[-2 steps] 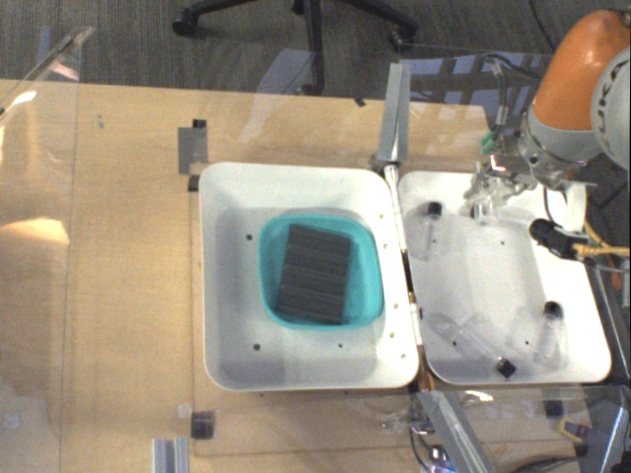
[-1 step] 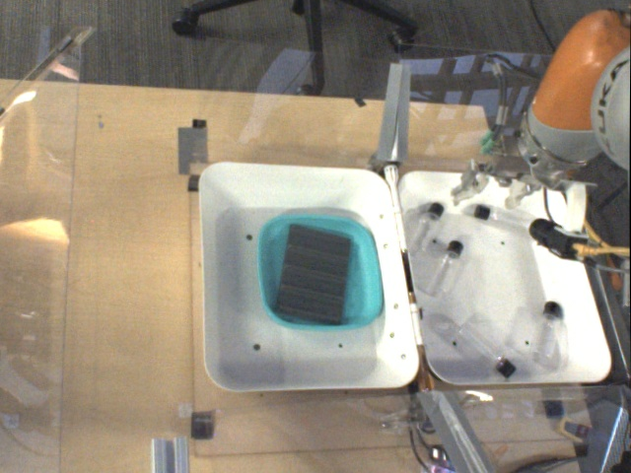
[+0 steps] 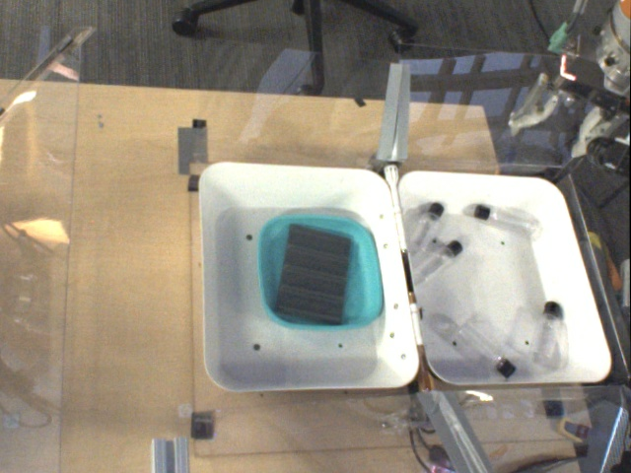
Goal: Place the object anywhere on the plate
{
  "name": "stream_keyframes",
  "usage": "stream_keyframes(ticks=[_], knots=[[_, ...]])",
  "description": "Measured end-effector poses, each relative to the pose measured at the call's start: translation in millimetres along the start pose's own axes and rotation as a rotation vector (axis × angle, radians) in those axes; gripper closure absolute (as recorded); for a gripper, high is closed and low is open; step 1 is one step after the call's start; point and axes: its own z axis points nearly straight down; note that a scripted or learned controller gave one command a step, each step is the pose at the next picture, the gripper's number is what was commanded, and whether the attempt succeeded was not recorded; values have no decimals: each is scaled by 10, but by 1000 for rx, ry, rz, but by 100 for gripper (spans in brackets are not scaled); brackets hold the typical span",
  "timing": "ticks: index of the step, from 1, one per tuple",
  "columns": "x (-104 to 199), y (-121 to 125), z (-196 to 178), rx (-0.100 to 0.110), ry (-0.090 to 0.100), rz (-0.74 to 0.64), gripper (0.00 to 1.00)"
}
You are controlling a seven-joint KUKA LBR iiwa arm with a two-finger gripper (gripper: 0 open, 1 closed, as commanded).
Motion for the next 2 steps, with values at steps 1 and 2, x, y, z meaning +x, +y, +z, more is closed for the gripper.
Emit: stream_keyframes(ticks=[1,2], knots=[[-573,223,-416,-1,-2,100,0],[-874,-121,-412,2,-3,256,0]])
